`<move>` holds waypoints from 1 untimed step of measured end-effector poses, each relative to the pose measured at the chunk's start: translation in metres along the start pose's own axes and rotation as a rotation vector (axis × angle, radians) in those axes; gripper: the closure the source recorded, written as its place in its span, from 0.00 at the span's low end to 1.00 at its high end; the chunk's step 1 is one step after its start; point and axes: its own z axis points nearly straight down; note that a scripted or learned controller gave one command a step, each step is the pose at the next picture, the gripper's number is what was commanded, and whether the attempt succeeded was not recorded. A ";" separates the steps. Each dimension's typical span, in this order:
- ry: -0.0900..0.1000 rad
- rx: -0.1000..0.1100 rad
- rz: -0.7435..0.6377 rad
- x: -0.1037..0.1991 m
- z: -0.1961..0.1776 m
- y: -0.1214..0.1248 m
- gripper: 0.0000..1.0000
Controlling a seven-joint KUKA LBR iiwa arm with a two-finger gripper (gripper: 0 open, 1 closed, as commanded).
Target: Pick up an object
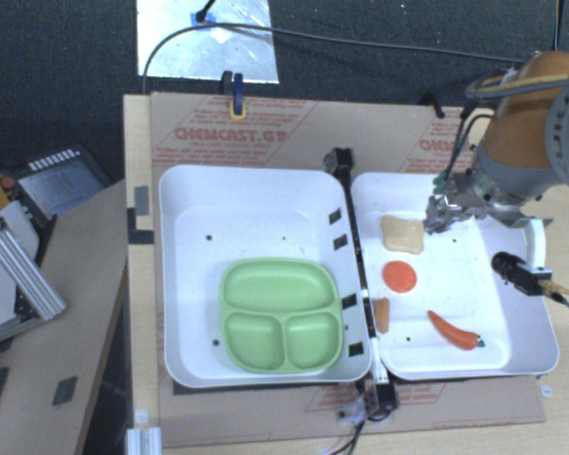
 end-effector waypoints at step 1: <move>-0.001 -0.001 0.000 -0.008 -0.061 0.001 1.00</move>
